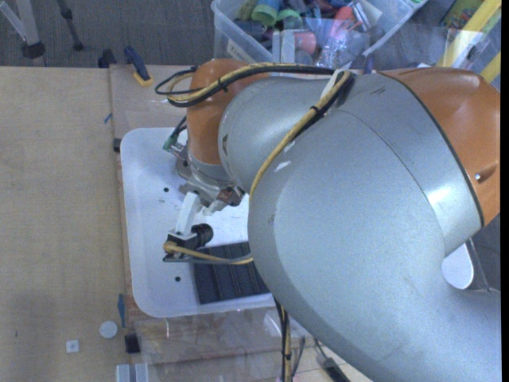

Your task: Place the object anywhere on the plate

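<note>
Because the arm hides it, nobody can tell if the gripper (211, 195) is open or shut. Just beside it, a dark ribbed slab (227, 275) lies flat in the white bin (143, 213). It looks stiff and light, so its thin edges seem best to pinch.

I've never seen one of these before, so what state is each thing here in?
Robot arm: reaching in from the right.
White bin: upright, half hidden by arm.
Dark ribbed slab: flat in bin, partly hidden.
Clear tub: lidless, crammed with colourful toys.
</note>
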### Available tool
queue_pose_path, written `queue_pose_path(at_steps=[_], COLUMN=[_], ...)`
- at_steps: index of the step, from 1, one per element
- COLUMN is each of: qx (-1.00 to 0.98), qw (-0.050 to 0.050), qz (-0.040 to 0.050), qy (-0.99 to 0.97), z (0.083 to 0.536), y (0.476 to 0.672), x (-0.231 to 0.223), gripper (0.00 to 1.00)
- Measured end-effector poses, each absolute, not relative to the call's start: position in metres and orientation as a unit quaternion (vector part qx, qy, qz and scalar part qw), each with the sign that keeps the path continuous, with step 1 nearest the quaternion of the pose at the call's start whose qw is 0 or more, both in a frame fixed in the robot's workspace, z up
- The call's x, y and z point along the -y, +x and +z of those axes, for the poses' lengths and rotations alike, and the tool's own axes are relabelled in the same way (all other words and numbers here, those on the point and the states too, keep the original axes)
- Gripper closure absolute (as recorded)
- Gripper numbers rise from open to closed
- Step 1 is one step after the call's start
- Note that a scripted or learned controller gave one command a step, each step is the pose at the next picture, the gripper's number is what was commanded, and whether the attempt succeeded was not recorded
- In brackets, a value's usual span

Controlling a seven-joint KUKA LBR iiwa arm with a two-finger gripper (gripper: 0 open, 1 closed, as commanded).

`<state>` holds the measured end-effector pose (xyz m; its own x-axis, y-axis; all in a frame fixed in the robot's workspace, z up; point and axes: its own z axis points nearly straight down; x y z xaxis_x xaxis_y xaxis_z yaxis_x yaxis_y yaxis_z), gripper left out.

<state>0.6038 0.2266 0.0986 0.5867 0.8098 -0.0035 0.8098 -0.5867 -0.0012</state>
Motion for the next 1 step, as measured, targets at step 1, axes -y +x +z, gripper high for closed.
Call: queue_pose_path(at_steps=[1], qx=[-0.573], qw=[0.0], qz=[0.0002], qy=[0.82], z=[0.1678], y=[0.6318], x=[-0.2078], gripper=[1.0])
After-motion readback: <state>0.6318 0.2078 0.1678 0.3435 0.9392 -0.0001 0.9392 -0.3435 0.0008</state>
